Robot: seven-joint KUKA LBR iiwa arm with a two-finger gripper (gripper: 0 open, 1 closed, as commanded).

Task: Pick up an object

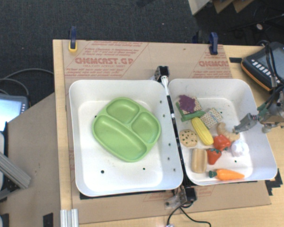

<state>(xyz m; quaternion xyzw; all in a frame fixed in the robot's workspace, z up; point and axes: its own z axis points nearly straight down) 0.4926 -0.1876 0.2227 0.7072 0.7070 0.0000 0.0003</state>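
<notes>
Toys sit untouched in the right bin [255,96], so we judge nothing picked yet. Our hand [240,125] hovers beside the tomato [222,142]; we cannot tell its grip state.

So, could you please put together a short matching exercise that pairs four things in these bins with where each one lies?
Things:
1. green plate
2. carrot
3. grapes
4. cookie

Places:
A. near front edge of right bin
B. back left of the right bin
C. middle of the left bin
D. just left of the corn, by the bins' shared edge

Pairs: 1-C, 2-A, 3-B, 4-D
</notes>
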